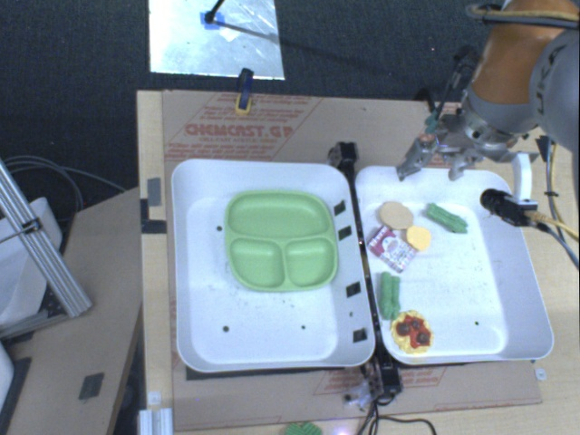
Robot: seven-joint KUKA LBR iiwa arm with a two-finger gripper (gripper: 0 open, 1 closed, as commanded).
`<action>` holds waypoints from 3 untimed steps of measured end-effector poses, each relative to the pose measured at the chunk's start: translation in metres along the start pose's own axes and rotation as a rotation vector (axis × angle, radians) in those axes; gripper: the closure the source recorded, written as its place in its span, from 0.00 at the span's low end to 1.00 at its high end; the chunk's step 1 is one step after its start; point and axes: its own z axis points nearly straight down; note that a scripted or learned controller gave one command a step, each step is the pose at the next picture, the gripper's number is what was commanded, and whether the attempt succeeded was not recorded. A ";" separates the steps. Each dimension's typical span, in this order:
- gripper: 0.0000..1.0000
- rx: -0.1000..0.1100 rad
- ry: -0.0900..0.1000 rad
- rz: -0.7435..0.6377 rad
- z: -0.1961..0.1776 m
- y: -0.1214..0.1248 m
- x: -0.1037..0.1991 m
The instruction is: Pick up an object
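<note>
My gripper (430,169) hangs over the far rim of the right bin (517,288), open, with nothing between its fingers. Below it in that bin lie a tan round cookie (395,215), a small yellow disc (419,237) and a green pickle-like piece (446,217). A red and white packet (391,248) rests near the bin's left wall. Closer to the front are a green pea pod (389,294) and a small pizza toy (412,331).
The left bin (195,270) holds a green divided plate (279,241). A black divider with clips (353,243) runs between the bins. A black and white cable part (507,202) of the arm overhangs the right bin's far right side.
</note>
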 end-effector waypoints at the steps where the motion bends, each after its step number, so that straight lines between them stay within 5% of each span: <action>1: 0.00 0.006 0.000 0.005 0.079 -0.017 -0.041; 2: 0.00 0.002 -0.002 0.004 0.144 0.000 -0.077; 3: 1.00 -0.004 -0.002 0.002 0.129 0.002 -0.075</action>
